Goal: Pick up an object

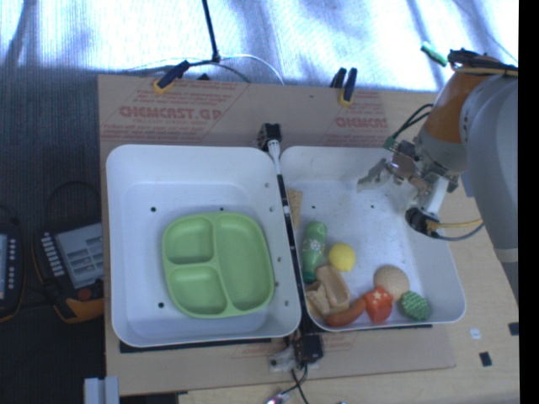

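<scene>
The right bin [370, 162] holds several toy foods along its near side: a green bottle-shaped piece [314, 247], a yellow lemon [342, 257], a tan bread piece [330, 289], a red sausage [345, 314], a red pepper [379, 304], a beige round piece [392, 280] and a green knobbly piece [413, 306]. My gripper [381, 172] hangs over the bin's far right part, well apart from the foods. I see nothing held in it.
The left bin [135, 183] carries a green divided plate [217, 263]. The grey arm [497, 167] with its orange band comes in over the right bin's right rim. A looped cable [438, 225] hangs below the wrist. Clamps sit at the bench's far edge.
</scene>
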Motion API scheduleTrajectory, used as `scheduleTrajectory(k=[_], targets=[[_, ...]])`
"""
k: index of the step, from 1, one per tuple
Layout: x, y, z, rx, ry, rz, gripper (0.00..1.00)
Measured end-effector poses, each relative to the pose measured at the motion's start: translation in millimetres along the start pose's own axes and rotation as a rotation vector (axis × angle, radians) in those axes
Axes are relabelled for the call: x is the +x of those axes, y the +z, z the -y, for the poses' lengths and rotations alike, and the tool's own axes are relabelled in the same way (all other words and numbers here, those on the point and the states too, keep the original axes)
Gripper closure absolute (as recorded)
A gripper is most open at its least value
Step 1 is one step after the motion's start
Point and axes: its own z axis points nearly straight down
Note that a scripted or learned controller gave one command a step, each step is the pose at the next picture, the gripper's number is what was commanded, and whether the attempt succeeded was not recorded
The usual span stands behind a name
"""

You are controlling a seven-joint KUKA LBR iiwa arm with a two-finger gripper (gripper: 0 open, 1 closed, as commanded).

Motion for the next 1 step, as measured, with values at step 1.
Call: scheduleTrajectory(k=[1], targets=[[14.6, 11.2, -25.2, -0.005, -0.181, -0.003, 0.00]])
